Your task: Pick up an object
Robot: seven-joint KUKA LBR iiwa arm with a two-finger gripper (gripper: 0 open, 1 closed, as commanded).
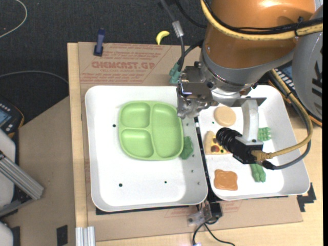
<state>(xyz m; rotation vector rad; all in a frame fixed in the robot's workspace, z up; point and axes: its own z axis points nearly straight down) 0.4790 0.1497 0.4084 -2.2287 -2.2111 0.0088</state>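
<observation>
**Two bins, nothing lifted yet**

Two white bins sit side by side: the left bin (pixel 102 188) holds a green divided plate (pixel 151 129) with a small dark green piece (pixel 187 148) at its 4 o'clock edge, and the right bin (pixel 294 181) holds the loose pickings. Among them, a round tan cookie (pixel 225 116) lies at the bin's 11 o'clock, a brown toast-like piece (pixel 226 180) at 7 o'clock, and a green toy (pixel 259 172) near 5 o'clock.

The gripper (pixel 190 105) hangs over the divider between the bins, near the plate's 2 o'clock corner; whether it is spread or pressed together I cannot tell. I judge this the approach step, with no object chosen. Next comes descending squarely onto one item.

Cardboard (pixel 123 63) behind the bins reads "CHEMCAST GP".
</observation>
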